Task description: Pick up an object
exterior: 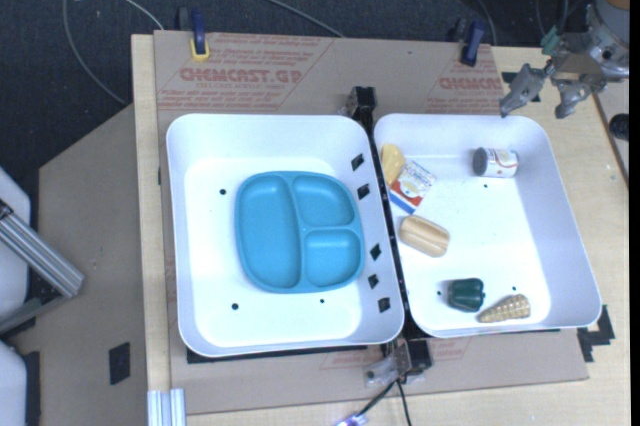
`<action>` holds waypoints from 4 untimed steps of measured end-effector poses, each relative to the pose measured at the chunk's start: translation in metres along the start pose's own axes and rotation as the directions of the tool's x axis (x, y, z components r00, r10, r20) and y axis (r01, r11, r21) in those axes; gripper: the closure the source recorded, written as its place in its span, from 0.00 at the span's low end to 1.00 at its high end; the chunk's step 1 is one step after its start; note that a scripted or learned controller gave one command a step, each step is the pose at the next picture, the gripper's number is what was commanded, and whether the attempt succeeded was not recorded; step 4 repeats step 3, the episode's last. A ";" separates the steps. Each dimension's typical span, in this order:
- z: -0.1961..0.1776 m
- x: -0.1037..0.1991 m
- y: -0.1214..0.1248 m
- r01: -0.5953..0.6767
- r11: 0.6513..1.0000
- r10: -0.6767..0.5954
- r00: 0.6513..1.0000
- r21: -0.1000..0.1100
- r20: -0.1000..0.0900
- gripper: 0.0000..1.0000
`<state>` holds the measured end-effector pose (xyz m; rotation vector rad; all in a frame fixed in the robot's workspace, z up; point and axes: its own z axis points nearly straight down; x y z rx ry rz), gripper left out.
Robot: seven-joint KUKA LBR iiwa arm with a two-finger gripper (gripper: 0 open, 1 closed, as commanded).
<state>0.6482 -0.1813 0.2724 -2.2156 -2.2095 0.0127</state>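
Above the right bin's far corner: hand (pixel 543 94) poised, fingers spread apart, gripping nothing.

Hangs over the tabletop (pixel 300 64) just beyond the far rim of the right bin (pixel 570 224), well clear of everything inside. Inside that bin: small cylinder (pixel 495 162) with a dark end near the far side, closest to the hand; yellow piece (pixel 391 160) against the left wall with a printed packet (pixel 410 186) just beside it; tan bread roll (pixel 424 236) near the middle; dark green object (pixel 465 294), perhaps a toy pepper, toward the near edge, with a ridged cone-shaped shell (pixel 503 309) just beside it. In the left bin (pixel 190 214): blue divided plate (pixel 299 231), lying flat near the centre.
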 end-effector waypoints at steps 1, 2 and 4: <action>-0.009 0.001 0.002 0.003 1.000 -0.003 1.000 -0.014 0.003 0.00; 0.034 0.000 0.011 0.004 1.000 -0.004 1.000 -0.013 0.003 0.00; 0.075 -0.006 0.011 0.003 1.000 -0.003 1.000 -0.014 0.003 0.00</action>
